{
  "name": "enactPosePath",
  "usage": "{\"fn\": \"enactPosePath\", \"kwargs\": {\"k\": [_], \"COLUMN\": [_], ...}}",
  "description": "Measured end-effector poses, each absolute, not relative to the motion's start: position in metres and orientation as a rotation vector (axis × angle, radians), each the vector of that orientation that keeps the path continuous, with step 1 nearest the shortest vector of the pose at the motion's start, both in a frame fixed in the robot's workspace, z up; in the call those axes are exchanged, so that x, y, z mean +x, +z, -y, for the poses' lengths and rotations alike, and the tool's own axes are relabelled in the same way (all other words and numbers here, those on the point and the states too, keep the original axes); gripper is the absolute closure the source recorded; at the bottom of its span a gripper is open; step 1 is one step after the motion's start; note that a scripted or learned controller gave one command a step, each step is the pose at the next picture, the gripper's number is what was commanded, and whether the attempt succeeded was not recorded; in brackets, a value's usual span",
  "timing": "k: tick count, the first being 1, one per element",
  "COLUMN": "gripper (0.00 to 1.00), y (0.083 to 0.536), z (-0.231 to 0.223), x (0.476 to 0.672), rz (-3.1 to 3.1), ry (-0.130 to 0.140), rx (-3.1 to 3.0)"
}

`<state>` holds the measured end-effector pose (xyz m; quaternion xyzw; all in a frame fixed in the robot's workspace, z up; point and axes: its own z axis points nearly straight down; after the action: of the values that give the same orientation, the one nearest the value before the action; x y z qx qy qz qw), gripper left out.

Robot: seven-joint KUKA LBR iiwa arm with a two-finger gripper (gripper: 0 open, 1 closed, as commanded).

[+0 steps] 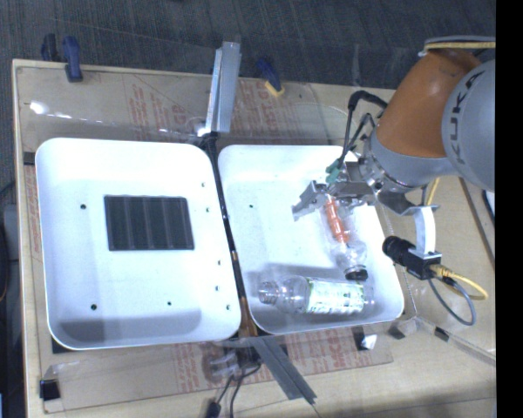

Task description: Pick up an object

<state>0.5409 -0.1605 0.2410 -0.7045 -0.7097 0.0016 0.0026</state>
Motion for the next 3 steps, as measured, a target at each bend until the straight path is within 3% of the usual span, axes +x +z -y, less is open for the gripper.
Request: {"fn": "enactPosePath", "kwargs": {"k": [1,2,3], "gripper": [1.0,0.0,0.0], "y": [0.251,0.251,0.188], "z": [0.16,0.16,0.211], "x": [0.542,0.542,0.575], "rz": [2.23,2.231,2.216], "ry": [0.007,0.007,0.007], "rx": [-2.203,-2.203,-2.222]}}
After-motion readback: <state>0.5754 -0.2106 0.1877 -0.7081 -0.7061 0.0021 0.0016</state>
